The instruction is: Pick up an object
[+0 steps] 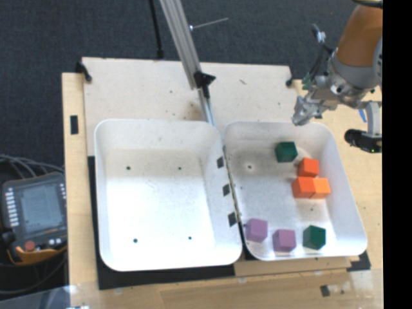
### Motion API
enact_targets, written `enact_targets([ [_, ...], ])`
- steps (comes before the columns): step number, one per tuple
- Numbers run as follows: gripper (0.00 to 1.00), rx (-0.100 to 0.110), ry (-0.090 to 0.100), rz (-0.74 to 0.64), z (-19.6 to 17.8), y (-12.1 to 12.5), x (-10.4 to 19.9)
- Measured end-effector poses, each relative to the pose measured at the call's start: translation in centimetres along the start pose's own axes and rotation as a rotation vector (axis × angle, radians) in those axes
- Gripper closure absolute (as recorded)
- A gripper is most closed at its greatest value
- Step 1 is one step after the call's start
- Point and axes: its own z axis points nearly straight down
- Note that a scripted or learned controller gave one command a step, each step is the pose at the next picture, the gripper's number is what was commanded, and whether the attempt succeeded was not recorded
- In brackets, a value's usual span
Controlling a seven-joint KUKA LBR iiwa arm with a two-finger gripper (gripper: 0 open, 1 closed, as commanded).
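The right bin [335, 148] holds several small blocks: a dark green cube [286, 151] near its back, two orange blocks [309, 167] [311, 187] along the right side, two purple cubes [256, 229] [284, 239] and another green cube [314, 237] at the front. My gripper [302, 116] hangs above the back rim of the right bin, up and to the right of the dark green cube, with nothing visible in it. Its fingertips point down and merge into one dark shape.
The left bin [106, 172] lies beside the right one. A slanted aluminium post [183, 40] rises from behind the bins' shared wall. A teach pendant [35, 211] sits off the bench at the left.
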Motion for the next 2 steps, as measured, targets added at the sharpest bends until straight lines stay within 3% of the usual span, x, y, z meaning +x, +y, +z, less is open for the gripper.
enact_targets([
  [1,1.0,0.004,0.002,-0.003,-1.4,0.1,0.0],
  [2,1.0,0.006,0.003,-0.009,-1.9,0.7,5.2],
])
